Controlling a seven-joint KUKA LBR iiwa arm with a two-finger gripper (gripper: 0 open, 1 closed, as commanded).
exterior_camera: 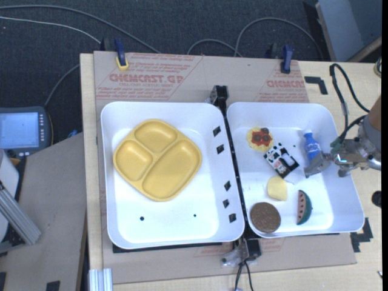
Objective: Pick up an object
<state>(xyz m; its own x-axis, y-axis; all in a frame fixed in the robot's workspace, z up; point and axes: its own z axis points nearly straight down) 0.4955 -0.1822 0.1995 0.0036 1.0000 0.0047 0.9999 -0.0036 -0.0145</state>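
A robot arm's gripper [320, 164] is hovering over the right edge of the right-hand bin [345, 214], at the right of the frame, with its grey fingers pointing left into the bin. The fingers are standing spread, with nothing between them.

The nearest candidate for the pick is a small blue bottle [311, 146], lying just to the upper left of the gripper, close beside its tips but not between them. Its long axis is running nearly up and down the frame, tilted slightly, so it is lying roughly across the direction the fingers are reaching. It is looking like a slim blue plastic bottle with a paler band near its upper end.

The rest of the bin's load is lying farther to the left and lower in the frame: a black and white patterned block [281, 159], a red and yellow round toy [260, 137], a pale yellow lump [277, 189], a brown disc [265, 217] and a watermelon slice [303, 207], the last sitting below the gripper and apart from it.

In the left bin [121, 223], well apart from the arm, a yellow divided plate [157, 159] is resting alone. Both bins are sitting on a table [151, 71] covered with printed brown board.
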